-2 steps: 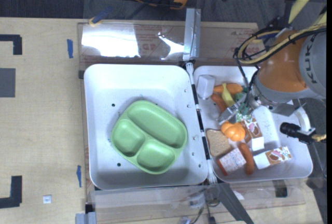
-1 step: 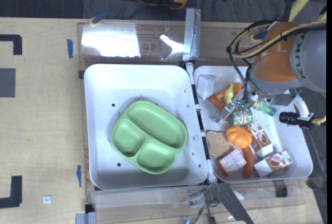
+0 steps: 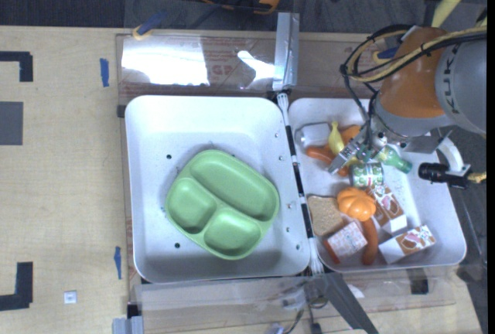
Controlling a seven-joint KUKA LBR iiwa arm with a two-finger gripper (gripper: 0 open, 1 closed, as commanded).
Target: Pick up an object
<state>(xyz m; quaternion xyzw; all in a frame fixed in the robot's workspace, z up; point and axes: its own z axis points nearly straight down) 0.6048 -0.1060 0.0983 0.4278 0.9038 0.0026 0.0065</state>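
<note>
Right bin point(image 3: 452, 228), crowded: gripper point(image 3: 354, 157), finger state unreadable, low among food toys near the back-left wall; left bin point(image 3: 147, 170): green tray point(image 3: 223, 203), open margins all round.

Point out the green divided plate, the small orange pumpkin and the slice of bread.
green divided plate point(image 3: 223, 203), camera view, middle ridge.
small orange pumpkin point(image 3: 356, 203), camera view, top.
slice of bread point(image 3: 324, 213), camera view, face.
</note>
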